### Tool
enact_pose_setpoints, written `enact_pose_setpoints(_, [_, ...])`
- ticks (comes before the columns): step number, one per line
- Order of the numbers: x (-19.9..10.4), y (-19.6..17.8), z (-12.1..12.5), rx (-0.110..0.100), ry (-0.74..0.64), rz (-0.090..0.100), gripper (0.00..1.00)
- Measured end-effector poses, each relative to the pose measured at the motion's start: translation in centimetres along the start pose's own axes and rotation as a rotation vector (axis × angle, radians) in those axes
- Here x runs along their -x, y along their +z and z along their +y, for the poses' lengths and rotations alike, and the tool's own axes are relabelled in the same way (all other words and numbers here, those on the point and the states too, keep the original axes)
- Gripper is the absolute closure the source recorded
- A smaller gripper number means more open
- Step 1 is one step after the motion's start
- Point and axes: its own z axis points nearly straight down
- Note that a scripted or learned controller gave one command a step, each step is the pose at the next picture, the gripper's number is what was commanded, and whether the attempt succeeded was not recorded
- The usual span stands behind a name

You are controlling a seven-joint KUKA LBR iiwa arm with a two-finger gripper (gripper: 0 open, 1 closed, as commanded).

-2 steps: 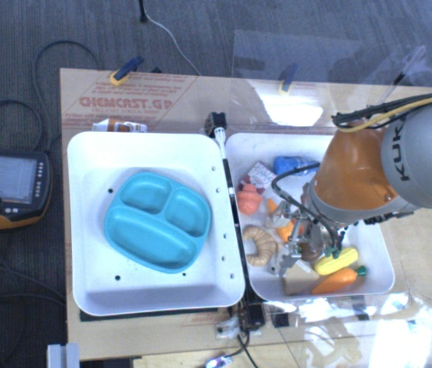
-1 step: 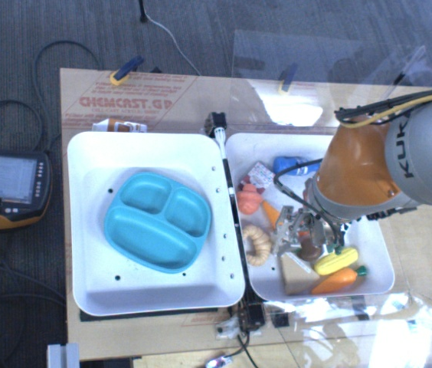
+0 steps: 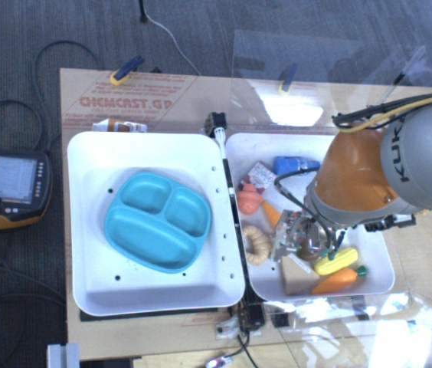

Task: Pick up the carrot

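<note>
The carrot (image 3: 334, 281), orange with a green stub at its right end, lies near the front right corner of the right bin (image 3: 379, 278). A yellow corn-like piece (image 3: 335, 261) rests just behind it, touching it. My gripper (image 3: 299, 238) hangs low over the middle of the right bin, below the orange wrist band (image 3: 351, 176). It is a little to the left of the carrot and further back, above a tan block (image 3: 296, 276). Nothing can be seen held in it.
Around the gripper in the right bin lie a tan ring-shaped pastry (image 3: 258, 244), a small orange wedge (image 3: 272, 214), a pink-orange toy (image 3: 249, 200), a small packet (image 3: 260, 175) and a blue object (image 3: 293, 164). The left bin (image 3: 86, 175) holds a blue divided plate (image 3: 158, 221).
</note>
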Motion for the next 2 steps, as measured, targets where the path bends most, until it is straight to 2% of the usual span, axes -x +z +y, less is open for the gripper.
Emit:
enact_pose_setpoints(1, [-2.4, -5.3, 5.2, -0.016, 0.097, 0.011, 1.0])
enact_pose_setpoints(2, [-3.9, -10.1, 7.5, -0.007, 0.364, 0.008, 1.0])
